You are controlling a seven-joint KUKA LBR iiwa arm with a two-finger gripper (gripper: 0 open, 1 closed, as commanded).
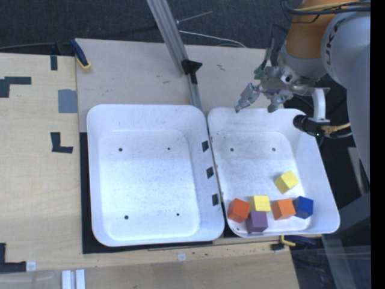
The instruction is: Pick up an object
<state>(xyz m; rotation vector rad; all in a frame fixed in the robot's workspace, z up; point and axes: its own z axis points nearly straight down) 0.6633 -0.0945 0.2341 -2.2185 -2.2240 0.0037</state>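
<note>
Hovering over the right bin's [313, 161] far rim, the gripper [258, 101] is spread open, holding nothing; no legible writing on the coloured blocks [264, 208].

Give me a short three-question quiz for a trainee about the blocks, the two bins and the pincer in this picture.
1. True or false: the pincer grips a small yellow cube.
2. How many small cubes lie in the right-hand shallow white bin?
3. Which cube sits closest to the bin's near rim: A) purple cube, B) blue cube, C) the lone yellow cube?

Key
1. False: its fingers are open above the bin's far rim, with nothing between them.
2. Six: two yellow, two orange, one purple, one blue, all bunched at the near end.
3. A.
</note>
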